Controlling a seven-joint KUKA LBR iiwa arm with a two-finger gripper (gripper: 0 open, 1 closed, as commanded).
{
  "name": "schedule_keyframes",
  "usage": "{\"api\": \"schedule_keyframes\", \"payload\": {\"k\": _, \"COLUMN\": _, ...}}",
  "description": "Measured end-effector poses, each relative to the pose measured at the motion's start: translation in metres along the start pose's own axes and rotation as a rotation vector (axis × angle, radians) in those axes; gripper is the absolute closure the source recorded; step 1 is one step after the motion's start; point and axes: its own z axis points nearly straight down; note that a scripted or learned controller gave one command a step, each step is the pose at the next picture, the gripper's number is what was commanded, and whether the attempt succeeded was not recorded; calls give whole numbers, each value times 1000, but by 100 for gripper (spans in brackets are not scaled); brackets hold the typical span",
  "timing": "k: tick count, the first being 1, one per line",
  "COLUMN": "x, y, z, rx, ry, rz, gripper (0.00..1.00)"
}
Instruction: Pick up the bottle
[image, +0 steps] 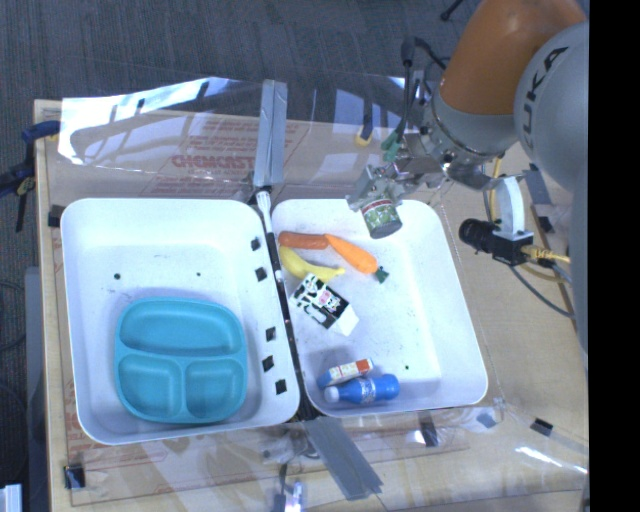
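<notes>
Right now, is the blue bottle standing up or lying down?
Lying down. The blue bottle rests on its side on the floor of the right bin, near the front wall.

Robotics lab/test cell is indicated. An industrial arm (530, 70) w/ exposed cabling is seen over a bench (520, 460) w/ clear shielding & two white bins (90, 230), on dark carpet (150, 40).
</notes>
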Motion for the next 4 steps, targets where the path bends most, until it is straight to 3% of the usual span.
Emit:
{"api": "schedule_keyframes", "payload": {"k": 1, "x": 22, "y": 24, "z": 61, "rx": 8, "ry": 2, "rz": 362, "gripper": 100}}
{"api": "schedule_keyframes", "payload": {"k": 2, "x": 65, "y": 60, "z": 58, "rx": 2, "ry": 0, "rz": 502, "gripper": 100}}
{"api": "schedule_keyframes", "payload": {"k": 3, "x": 131, "y": 35, "z": 46, "rx": 9, "ry": -1, "rz": 820, "gripper": 100}}
{"api": "schedule_keyframes", "payload": {"k": 4, "x": 54, "y": 18, "z": 91, "rx": 7, "ry": -1, "rz": 833, "gripper": 100}}
